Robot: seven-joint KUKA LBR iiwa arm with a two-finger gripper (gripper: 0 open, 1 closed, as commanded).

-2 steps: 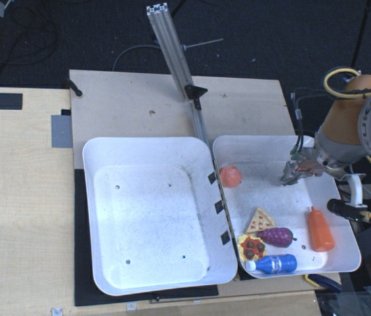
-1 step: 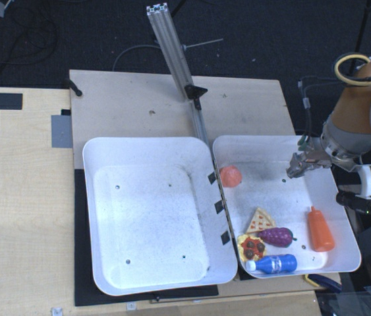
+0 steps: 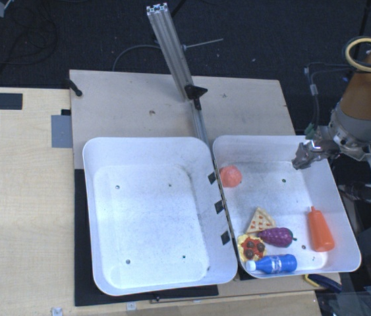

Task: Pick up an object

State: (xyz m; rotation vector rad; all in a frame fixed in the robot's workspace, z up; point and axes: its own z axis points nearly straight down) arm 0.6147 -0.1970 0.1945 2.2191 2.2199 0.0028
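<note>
The pale surface (image 3: 132,104) carries two white bins; the right bin (image 3: 284,163) holds the objects. The arm (image 3: 360,104) hangs over its far right rim, the fingers (image 3: 307,155) too small to tell their state. An orange bottle (image 3: 319,230) lies right, a purple object (image 3: 277,236) and blue bottle (image 3: 274,264) near, a pink ball (image 3: 230,176) left.

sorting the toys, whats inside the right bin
The right bin holds a red ball, an orange bottle, a waffle wedge, a purple eggplant, a pizza toy and a blue bottle. The eggplant covers part of the pizza toy.
</note>
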